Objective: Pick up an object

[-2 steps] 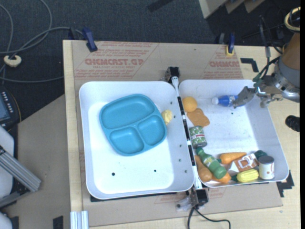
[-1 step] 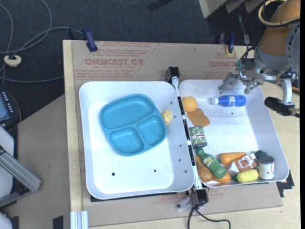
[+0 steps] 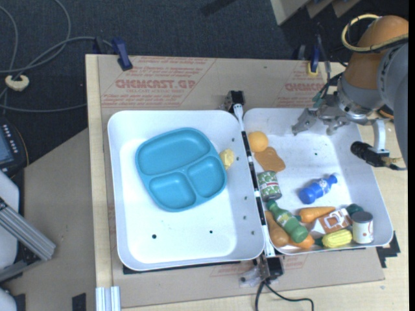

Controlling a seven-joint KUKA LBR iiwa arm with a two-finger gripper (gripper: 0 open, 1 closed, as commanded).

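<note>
My gripper (image 3: pixel 316 126) hangs over the far edge of the right bin (image 3: pixel 363 180), its grey fingers spread open with nothing between them. Below it in that bin lie an orange ball (image 3: pixel 258 141), a brown-orange piece (image 3: pixel 272 161), a green-labelled can (image 3: pixel 268 185) and a blue bottle (image 3: pixel 318 188). Along the near edge crowd a green bottle (image 3: pixel 290 221), a carrot (image 3: pixel 316 212), a red-and-white box (image 3: pixel 334 220), a yellow corn (image 3: pixel 337 239) and a white can (image 3: pixel 362 227). The gripper touches none of these.
The left bin (image 3: pixel 130 225) holds a blue divided plate (image 3: pixel 181 168) and a small yellow item (image 3: pixel 227 158) by the shared wall. The arm's orange band (image 3: pixel 382 34) and grey wrist (image 3: pixel 363 89) sit at the right. Blue clamps (image 3: pixel 121 54) hold the board's far edge.
</note>
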